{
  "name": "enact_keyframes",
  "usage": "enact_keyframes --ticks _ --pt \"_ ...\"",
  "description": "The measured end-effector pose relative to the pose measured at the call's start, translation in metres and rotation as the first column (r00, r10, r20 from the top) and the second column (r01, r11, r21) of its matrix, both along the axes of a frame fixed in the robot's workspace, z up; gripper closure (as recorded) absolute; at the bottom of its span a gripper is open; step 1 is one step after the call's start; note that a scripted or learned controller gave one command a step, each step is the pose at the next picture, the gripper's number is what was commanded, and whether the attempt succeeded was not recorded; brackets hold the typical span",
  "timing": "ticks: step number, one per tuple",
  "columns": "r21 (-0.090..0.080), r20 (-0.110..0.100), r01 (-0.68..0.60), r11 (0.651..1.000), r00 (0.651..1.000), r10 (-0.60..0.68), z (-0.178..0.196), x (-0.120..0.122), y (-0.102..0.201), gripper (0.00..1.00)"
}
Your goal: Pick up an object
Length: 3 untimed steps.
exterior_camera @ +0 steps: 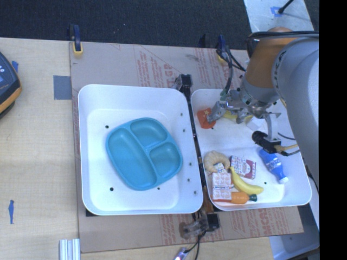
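The orange-red object (205,118) lies in the far left corner of the right bin (295,200), close to the wall it shares with the left bin (88,145). From my screen I see the gripper (217,111) right at the object's upper right edge; I cannot tell how wide it stands or whether it has hold of anything, since the wrist blocks it. The nearer half of this bin holds two red-and-white packets (243,167) (221,181), whose print is too small for me to read, one banana (245,184), one carrot (239,198), one tan lumpy piece (216,158) and one blue tube (274,167). The banana lies across the packets, and the carrot sits just under it by the near wall. The left bin holds a single blue plate (143,153) with three compartments. Red printing runs over the cardboard sheet (135,64) beneath both bins, but I cannot make out the words. A dark device with an orange rim (7,85) is cut off at the left edge.
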State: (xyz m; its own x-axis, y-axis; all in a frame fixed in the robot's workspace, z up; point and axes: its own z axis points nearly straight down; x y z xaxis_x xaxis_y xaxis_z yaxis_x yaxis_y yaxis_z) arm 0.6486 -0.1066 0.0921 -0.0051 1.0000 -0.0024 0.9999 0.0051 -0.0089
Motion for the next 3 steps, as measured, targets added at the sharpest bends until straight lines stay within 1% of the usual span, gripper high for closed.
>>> enact_keyframes --ticks 1,2,3 --pt "-0.008 -0.008 0.003 1.0 1.0 -0.003 0.0016 0.0045 0.0046 0.0" --pt "-0.009 -0.008 0.002 1.0 1.0 -0.002 0.0018 0.0046 0.0051 0.0" --pt "-0.005 -0.009 0.003 1.0 1.0 -0.003 0.0009 0.0044 0.003 0.0"
